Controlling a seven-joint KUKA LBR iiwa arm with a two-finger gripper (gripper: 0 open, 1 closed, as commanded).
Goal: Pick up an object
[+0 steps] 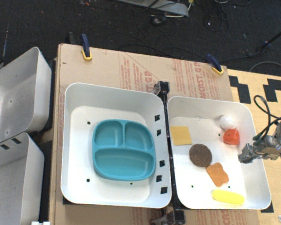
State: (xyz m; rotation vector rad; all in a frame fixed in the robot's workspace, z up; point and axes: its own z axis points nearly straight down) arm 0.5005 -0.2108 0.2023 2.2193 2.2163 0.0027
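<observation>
Two shallow white bins are set side by side on the bench. In the right bin point(257, 196), six items are counted: nearest lies one yellow piece point(228, 197), then one orange piece point(217, 174), one brown round disc point(200, 154), one yellow square slice point(181, 136), one red object point(232, 137) and, farthest, one white ball point(227, 121) touching it. In the left bin point(71, 142), one teal divided plate point(124, 150) is held. The gripper point(248, 154) is seen at the right bin's right wall, the arm reaching in from the right; nothing is seen between its fingers, and whether they are spread cannot be told.
</observation>
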